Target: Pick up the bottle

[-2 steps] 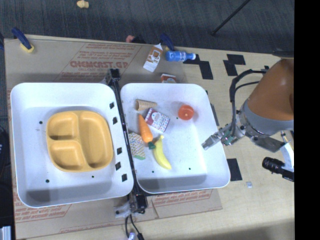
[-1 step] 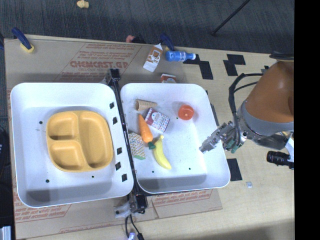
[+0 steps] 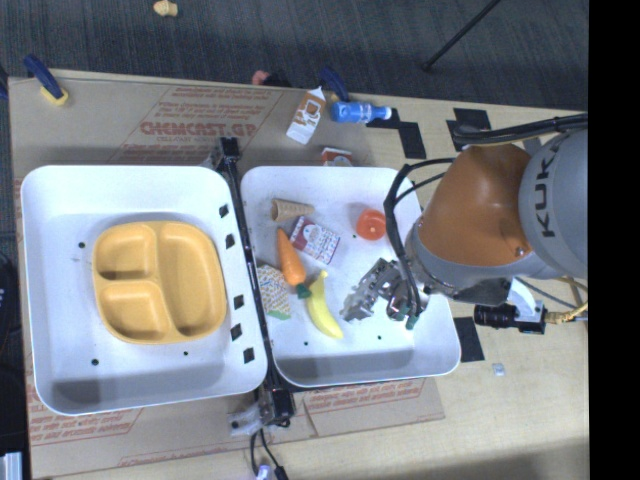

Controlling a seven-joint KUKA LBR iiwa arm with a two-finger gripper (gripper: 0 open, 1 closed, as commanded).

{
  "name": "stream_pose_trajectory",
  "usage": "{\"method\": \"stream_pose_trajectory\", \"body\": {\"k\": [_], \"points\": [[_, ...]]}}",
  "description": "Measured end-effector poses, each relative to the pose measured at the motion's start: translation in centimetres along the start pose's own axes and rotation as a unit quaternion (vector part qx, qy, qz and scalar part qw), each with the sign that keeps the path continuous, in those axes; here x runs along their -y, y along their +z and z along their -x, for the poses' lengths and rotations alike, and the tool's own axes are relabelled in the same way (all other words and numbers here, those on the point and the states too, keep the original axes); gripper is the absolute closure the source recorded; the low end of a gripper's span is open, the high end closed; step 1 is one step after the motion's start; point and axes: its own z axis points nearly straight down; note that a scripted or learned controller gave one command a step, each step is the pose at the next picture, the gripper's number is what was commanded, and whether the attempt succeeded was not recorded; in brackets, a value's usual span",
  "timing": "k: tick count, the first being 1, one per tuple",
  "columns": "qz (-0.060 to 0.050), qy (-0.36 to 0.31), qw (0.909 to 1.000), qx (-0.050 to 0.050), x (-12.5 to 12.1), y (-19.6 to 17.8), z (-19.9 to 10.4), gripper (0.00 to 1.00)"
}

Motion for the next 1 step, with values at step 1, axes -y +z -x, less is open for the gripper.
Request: {"method": "stream_pose_trajectory", "body": {"k": [1], "points": [[0.000,-0.019,0.9998,0.001,5.43,-4.20,5.00,1.00]]}}
